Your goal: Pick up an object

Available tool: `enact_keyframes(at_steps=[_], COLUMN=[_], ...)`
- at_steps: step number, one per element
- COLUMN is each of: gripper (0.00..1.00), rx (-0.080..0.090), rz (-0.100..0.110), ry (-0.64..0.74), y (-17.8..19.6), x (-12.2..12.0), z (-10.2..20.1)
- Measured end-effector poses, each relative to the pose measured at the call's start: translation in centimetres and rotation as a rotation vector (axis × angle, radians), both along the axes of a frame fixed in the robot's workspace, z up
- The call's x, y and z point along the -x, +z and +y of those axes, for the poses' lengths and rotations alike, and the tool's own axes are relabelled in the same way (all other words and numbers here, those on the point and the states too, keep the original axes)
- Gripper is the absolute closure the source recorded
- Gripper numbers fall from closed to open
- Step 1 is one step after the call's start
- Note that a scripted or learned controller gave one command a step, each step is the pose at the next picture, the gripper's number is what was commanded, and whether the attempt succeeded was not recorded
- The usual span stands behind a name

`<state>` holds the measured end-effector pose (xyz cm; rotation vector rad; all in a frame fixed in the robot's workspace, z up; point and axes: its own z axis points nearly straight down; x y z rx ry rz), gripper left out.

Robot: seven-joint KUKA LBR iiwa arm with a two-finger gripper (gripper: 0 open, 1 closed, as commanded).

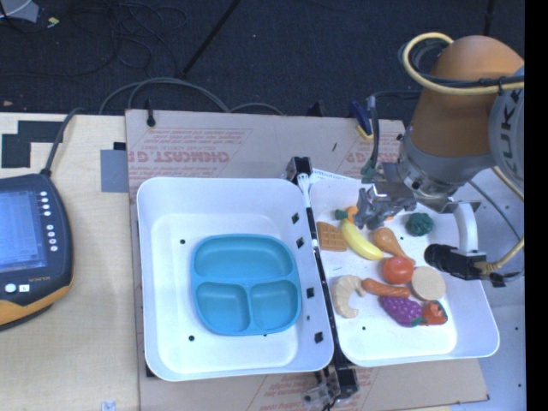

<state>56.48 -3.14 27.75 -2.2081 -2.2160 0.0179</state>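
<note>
The arm [462, 101] reached in from the right of the frame, its orange band uppermost, and the gripper [374, 215] hung low over the upper left part of the right bin [479, 336]. Whether the pincer stood wide or narrow could not be told; its dark tips were lost against the clutter, and nothing could be seen held in it.

The toy food lay bunched in the middle of the right bin. A yellow banana [361, 241] lay slanted just under the gripper, with a waffle-like piece [331, 236] at its left and an orange pear-shaped piece [390, 241] at its right. Below these sat a red tomato [397, 270], a carrot [384, 288], a purple bunch of grapes [402, 310], a pale round piece [429, 282] and a cream curled piece [347, 295]. A dark green piece [419, 223] lay apart toward the upper right.

The left bin [163, 229] held a blue divided plate [244, 282]. A handheld control tablet [30, 247] lay at the frame's left edge
</note>
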Motion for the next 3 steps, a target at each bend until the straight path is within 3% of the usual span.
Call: enact_keyframes(at_steps=[1, 2, 3], gripper=[1.0, 1.0, 1.0], rx=[0.0, 0.001, 0.001], rz=[-0.006, -0.021, -0.01], ry=[0.003, -0.003, -0.001], y=[-10.0, 2.9, 5.7], x=[-7.9, -1.3, 7.8], z=[6.9, 6.1, 8.0])
